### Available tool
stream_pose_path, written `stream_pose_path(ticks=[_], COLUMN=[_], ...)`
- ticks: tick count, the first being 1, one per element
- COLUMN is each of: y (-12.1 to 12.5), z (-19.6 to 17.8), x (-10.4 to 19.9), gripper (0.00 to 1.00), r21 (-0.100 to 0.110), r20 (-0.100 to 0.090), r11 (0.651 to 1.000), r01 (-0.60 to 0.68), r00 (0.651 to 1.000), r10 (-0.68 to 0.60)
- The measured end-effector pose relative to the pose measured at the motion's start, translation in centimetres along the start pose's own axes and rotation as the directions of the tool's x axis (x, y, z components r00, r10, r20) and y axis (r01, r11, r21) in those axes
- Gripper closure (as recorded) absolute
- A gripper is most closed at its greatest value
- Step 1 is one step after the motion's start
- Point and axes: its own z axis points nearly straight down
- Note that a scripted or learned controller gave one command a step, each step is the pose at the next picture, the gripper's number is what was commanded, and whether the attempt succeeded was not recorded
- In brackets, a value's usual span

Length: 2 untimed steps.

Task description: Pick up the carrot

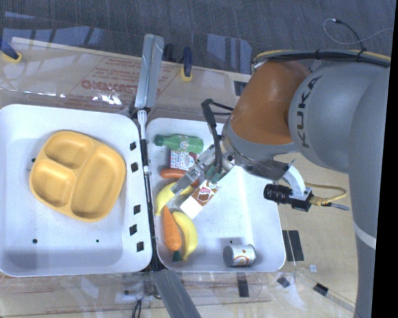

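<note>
The carrot (171, 231) is a short orange root lying lengthwise near the front left corner of the right bin (266, 215). It rests against a yellow banana (190, 234) that curves round it. My gripper (196, 180) hangs over the bin's left half, just above and behind the carrot, close to the banana's upper end (163, 197). A small printed carton (203, 193) lies right beside the gripper tip. The carrot is apart from the gripper and lies flat on the bin floor.
A green bottle (180, 142) lies at the back of the right bin, with a red-and-white pack (180, 159) and a small orange-red piece (171, 174) below it. A can (239, 255) lies front right. The left bin (7, 243) holds a yellow divided plate (79, 174).
</note>
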Motion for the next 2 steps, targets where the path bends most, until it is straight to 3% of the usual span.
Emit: stream_pose_path(ticks=[1,2], y=[3.4,3.4], z=[-3.0,-4.1], x=[0.2,0.2], gripper=[0.00,1.00], r21=[-0.002,-0.002], r20=[0.003,0.005], r11=[0.993,0.992], r01=[0.120,0.124], r00=[0.993,0.992], r10=[-0.120,-0.124])
